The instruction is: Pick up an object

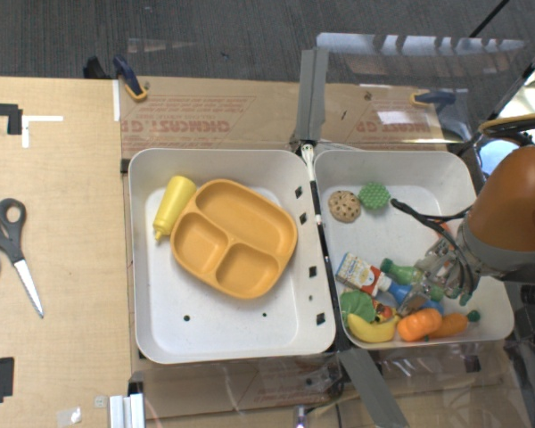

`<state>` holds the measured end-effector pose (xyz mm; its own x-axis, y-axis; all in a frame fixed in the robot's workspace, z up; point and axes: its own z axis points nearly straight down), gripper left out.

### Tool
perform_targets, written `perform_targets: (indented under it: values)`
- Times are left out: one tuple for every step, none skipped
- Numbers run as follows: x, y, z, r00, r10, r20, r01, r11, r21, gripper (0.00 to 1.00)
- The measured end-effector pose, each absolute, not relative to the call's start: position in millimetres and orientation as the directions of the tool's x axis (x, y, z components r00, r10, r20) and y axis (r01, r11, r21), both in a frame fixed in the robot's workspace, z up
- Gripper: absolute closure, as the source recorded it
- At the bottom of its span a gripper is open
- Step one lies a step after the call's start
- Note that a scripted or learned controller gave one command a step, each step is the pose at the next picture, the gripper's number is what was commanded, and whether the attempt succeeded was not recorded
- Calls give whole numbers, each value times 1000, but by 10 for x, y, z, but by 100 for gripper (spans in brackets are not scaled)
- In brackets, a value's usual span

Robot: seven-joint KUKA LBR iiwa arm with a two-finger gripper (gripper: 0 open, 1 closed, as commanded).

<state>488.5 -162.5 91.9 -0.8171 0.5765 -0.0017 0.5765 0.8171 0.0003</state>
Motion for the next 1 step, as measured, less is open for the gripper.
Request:
perform_targets:
  values:
    - [5961, -1418, 928, -739, 674, -4, 674, 739, 1, 0]
